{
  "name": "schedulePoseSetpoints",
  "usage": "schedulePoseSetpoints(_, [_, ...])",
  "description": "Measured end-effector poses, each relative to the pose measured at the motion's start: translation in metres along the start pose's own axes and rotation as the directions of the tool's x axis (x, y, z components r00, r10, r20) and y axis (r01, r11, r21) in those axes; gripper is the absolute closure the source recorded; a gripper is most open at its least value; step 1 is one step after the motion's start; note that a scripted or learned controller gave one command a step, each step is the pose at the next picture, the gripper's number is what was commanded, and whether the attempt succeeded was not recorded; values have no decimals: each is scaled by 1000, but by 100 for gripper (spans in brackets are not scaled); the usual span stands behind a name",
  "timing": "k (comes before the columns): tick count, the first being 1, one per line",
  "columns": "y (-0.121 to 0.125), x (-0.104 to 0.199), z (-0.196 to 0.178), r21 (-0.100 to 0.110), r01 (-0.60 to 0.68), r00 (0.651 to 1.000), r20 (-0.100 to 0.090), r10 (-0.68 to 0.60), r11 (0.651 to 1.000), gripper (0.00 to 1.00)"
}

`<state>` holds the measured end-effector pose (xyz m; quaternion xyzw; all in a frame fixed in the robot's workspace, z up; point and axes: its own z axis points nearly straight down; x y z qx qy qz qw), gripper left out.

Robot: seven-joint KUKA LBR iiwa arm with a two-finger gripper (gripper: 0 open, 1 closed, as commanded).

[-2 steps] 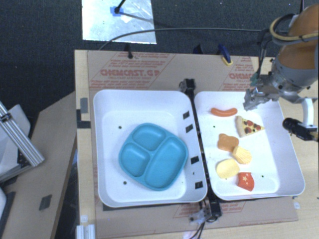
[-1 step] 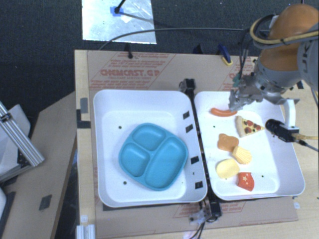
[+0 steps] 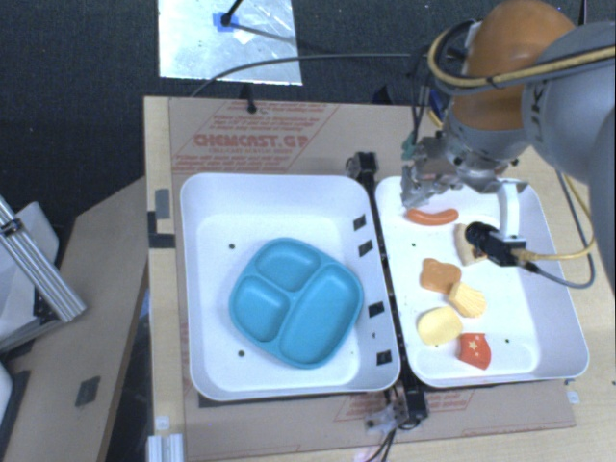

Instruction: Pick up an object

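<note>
My gripper (image 3: 421,192) hangs over the back left of the right bin (image 3: 568,340), just above the left end of an orange-red sausage (image 3: 432,217). Further forward in the same bin lie an orange-brown toast-like piece (image 3: 439,276), a ridged yellow piece (image 3: 467,300), a pale yellow round piece (image 3: 439,326) and a red wedge (image 3: 474,350). A pale piece (image 3: 469,250) sits partly hidden behind a black fitting. Nothing shows between the fingers.
The left bin (image 3: 217,219) holds a blue divided plate (image 3: 295,301). A black cable fitting (image 3: 493,243) and yellow hose cross the right bin's back right. A black clip strip (image 3: 371,239) runs between the bins. A foil sheet (image 3: 229,27) lies behind the bench.
</note>
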<state>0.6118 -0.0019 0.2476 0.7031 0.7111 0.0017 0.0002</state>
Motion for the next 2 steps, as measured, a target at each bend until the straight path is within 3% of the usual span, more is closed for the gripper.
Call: schedulePoseSetpoints(2, [1,104,1,0,-1,1000,0,1,1000,100])
